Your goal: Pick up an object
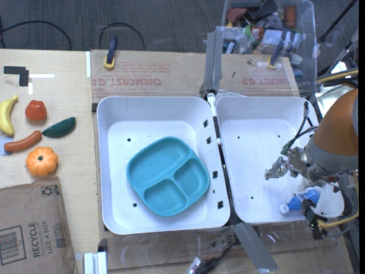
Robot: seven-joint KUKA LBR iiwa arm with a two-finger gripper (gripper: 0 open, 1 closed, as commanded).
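A teal divided plate [167, 176] lies in the left bin [114, 153]. In the right bin [256, 124], a small blue and white object [297, 202] rests near the front right corner. My gripper [276, 163] hovers over the right part of that bin, a little above and to the left of the blue and white object. It is open, with nothing between its fingers. The grey arm with its orange band [340, 131] comes in from the right and hides part of the bin's right wall.
On the wooden board to the left lie toy foods: a banana [7, 116], a red fruit [36, 111], a green piece [59, 128], a sausage [23, 142] and a pumpkin [41, 161]. A cardboard bag [31, 227] sits at front left. A clear box of clutter [268, 21] stands behind the right bin.
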